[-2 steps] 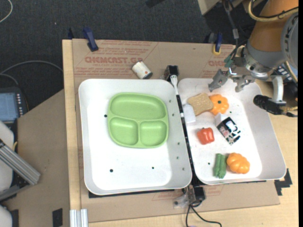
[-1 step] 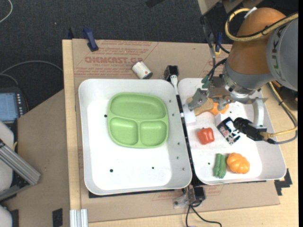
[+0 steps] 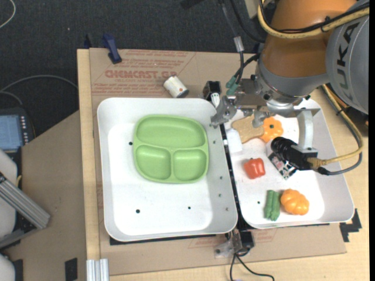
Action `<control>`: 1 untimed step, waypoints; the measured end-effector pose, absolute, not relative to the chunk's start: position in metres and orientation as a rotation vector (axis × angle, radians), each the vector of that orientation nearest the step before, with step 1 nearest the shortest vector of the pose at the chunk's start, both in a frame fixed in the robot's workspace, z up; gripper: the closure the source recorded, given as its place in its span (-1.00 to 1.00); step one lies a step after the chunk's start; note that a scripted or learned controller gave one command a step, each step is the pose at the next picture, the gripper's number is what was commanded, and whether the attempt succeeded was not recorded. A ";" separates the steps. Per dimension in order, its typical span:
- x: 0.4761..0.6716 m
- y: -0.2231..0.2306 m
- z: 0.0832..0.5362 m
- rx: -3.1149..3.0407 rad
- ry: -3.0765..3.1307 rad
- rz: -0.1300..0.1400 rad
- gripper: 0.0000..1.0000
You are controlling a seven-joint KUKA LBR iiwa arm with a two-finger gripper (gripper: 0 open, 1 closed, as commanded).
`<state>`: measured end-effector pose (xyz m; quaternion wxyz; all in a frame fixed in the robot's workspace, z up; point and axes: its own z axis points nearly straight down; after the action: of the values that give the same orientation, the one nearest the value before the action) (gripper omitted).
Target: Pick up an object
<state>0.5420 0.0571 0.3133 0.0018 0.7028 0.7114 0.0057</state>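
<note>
Nearest me, in the right bin [image 3: 334,206], a green pod [image 3: 271,205] lies touching an orange pepper [image 3: 294,202]. Both are well short of the gripper [image 3: 281,134], on the near side of it. A red pepper [image 3: 254,168] is farther in, near-left of the gripper and apart from the pod. A black part with a cable [image 3: 287,155] sits just under the gripper on its near side. I can't tell if that is rig hardware or a loose item.

The gripper hangs low over the far half of the right bin. Whether it is released or clenched I cannot tell, as the wrist blocks my view. A small orange fruit [image 3: 271,127] is right by it, just left, and I can't say if it's touching. A tan bread slice [image 3: 248,130] lies against that fruit, farther left, close to the bin's left wall.

Well left of the gripper, the left bin [image 3: 111,174] holds a green divided plate [image 3: 171,148]. Beyond the bins, far-left of the gripper, a white cylinder [image 3: 175,86] lies on the cardboard sheet [image 3: 140,69].
</note>
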 end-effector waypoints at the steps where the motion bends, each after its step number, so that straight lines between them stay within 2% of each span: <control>1: 0.476 0.129 0.285 2.216 2.237 -0.006 -1.00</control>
<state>0.4758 0.1288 0.2850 -0.0038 0.7038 0.7104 -0.0018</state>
